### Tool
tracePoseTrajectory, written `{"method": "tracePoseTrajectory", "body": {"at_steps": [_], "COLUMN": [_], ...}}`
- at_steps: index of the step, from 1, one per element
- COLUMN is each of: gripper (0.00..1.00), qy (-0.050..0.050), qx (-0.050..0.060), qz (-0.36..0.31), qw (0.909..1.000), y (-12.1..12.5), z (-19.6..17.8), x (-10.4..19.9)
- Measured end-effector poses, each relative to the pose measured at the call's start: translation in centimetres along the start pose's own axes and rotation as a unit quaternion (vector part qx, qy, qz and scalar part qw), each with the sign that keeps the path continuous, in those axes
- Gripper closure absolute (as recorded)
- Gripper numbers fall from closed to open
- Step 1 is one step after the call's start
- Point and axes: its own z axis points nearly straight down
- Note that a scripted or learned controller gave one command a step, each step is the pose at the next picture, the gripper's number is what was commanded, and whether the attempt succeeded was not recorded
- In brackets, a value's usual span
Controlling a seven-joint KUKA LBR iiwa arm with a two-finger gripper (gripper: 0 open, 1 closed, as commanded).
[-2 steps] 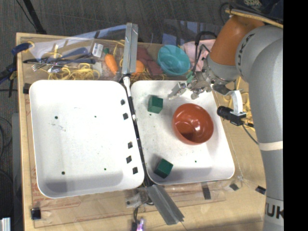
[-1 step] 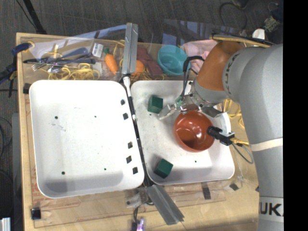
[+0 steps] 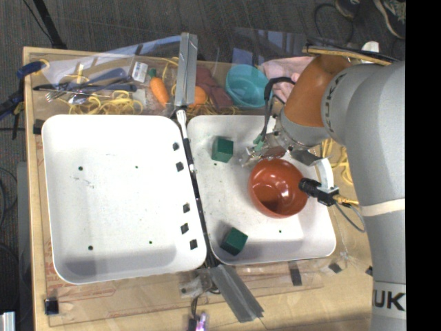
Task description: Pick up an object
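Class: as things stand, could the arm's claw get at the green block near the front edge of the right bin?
Probably yes. The green block sits alone on the right bin's floor with open space above it. The claw hangs by the red bowl, farther back, and nothing stands between them.

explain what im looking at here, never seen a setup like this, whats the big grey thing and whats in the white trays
The big grey thing with the orange band is a robot arm, reaching in from the right. The one camera sits above the bench and looks down at a slant. At the arm's tip is a two-finger gripper, low over the right bin, right beside a red bowl. I can't tell whether its fingers are open or shut, and nothing is visibly held. That bin also holds two green blocks, one near the back and one at the front edge. The left bin sits alongside. Behind the bins lies clutter, including a teal bowl.
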Motion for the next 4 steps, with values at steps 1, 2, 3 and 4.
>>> {"method": "tracePoseTrajectory", "body": {"at_steps": [1,2,3,4], "gripper": [1.00,0.00,0.00,1.00], "qy": [0.000,0.000,0.000,0.000], "qx": [-0.001,-0.001,-0.001,0.000], "qz": [-0.015,-0.015,0.013,0.011], "qw": [0.9999,0.9999,0.9999,0.9999], "y": [-1.1,-1.1,-2.2,-2.1], "z": [-12.7,-12.7,1.1,0.0], "x": [4.8,4.8,0.7,0.7]}}
